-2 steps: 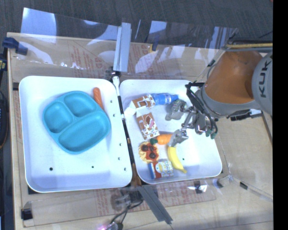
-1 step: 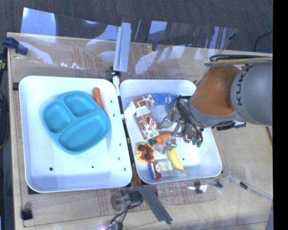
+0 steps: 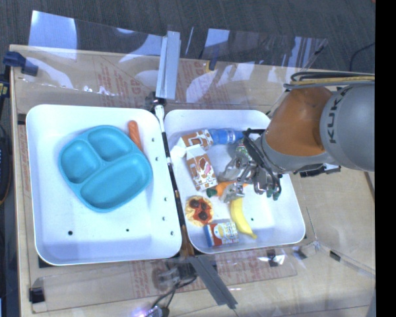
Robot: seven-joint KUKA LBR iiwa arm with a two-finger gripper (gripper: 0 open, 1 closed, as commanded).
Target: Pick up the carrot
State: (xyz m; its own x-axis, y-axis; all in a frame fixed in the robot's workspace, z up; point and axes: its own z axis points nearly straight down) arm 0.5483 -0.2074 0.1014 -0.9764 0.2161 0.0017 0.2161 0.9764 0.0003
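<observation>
Robot lab: bench (image 3: 86, 279), white bins (image 3: 43, 177), clear guard panels (image 3: 105, 38).

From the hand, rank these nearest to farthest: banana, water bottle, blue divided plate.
1. Banana, right bin, just below the hand.
2. Water bottle, same bin, toward its far edge.
3. Blue divided plate, over in the left bin, clearly farthest.

Bright, even light — glare streaks the clear panel (image 3: 204, 51) — slightly soft.
</observation>
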